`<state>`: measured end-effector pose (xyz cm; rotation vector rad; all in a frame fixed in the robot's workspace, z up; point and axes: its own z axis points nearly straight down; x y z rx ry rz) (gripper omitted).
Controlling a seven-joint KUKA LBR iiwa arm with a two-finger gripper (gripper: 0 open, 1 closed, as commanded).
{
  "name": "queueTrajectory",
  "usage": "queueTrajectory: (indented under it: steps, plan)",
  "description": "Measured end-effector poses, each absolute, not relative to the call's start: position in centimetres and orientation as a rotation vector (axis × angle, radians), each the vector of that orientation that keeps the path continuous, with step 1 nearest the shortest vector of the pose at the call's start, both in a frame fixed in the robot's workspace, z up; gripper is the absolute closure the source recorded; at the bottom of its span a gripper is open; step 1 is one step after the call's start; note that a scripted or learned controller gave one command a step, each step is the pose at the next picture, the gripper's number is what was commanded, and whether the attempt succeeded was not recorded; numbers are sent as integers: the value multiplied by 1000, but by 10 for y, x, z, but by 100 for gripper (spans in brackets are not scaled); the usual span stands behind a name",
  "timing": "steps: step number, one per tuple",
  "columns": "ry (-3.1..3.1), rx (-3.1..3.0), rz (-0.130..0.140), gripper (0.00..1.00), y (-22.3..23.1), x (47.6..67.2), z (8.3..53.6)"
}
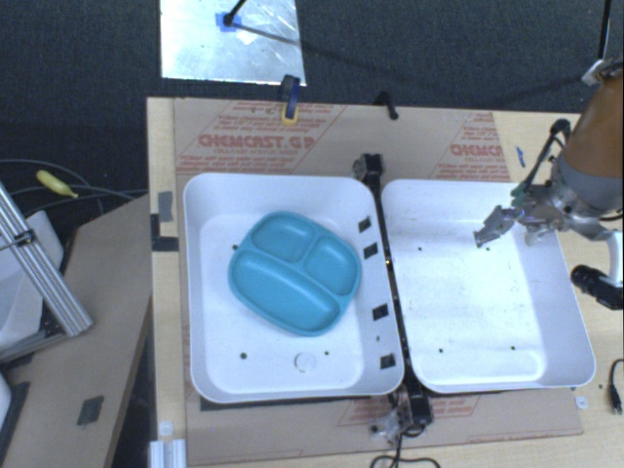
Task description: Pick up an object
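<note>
A brown cardboard-covered bench printed with red lettering is sitting on dark carpet, bearing 2 shallow white bins side by side. The arm is reaching in from the right, and its gripper is hanging over the upper right part of the right bin, near that bin's far rim. The gripper's tip is pointing left and slightly down; nothing is showing between its fingers, and how wide they are standing cannot be told from this angle. The floor of the right bin under and around the gripper is showing plain white with a few small dark dots.

Across the dark divider between the bins, the left bin is holding 1 object: a blue divided plate with 3 compartments, lying flat near the bin's middle, well apart from the gripper. A small pale ring mark is sitting on the bin floor just in front of the plate.

Beyond the bench, a shiny silver sheet is lying on the carpet.
</note>
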<state>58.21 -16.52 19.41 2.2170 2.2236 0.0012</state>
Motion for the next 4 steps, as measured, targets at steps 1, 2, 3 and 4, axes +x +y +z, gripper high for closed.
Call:
queueTrajectory:
  steps: [1, 2, 3, 4]
  plan:
    - [2217, 2226, -2, 0, -202, 535, 80]
    - [2221, 2225, -2, 0, -207, 484, 84]
    - [2229, 2203, 12, 0, -149, 555, 134]
    - [2221, 2224, -1, 0, -165, 506, 83]
